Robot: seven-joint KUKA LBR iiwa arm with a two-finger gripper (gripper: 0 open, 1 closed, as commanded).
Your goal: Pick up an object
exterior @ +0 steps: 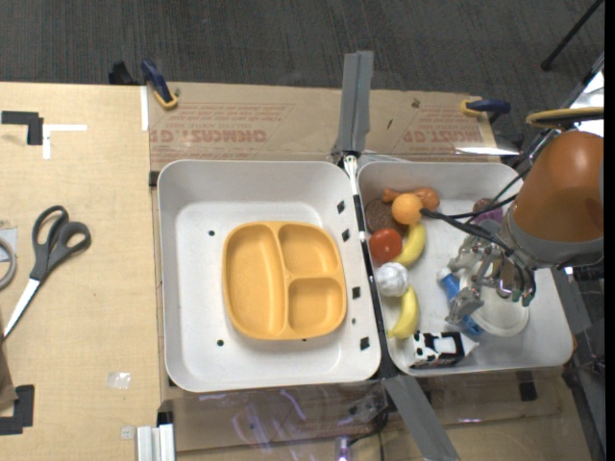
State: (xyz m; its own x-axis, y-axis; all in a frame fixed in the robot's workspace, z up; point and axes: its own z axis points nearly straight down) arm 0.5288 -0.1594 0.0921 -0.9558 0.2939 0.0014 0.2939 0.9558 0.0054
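Now the arm reaches into the right bin, pincer low among the clutter.
Largest is the left bin, holding a yellow divided plate at its middle. In the right bin, two bananas and a tomato lie along its left edge; the pincer hangs over a blue object near the middle, and I cannot tell whether it is spread.

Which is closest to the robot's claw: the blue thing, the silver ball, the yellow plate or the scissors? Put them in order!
From the gripper in the camera view:
1. Blue thing, right beside it in the right bin.
2. Silver ball, at that bin's left side.
3. Yellow plate, in the left bin.
4. Scissors, out on the bench, far left.
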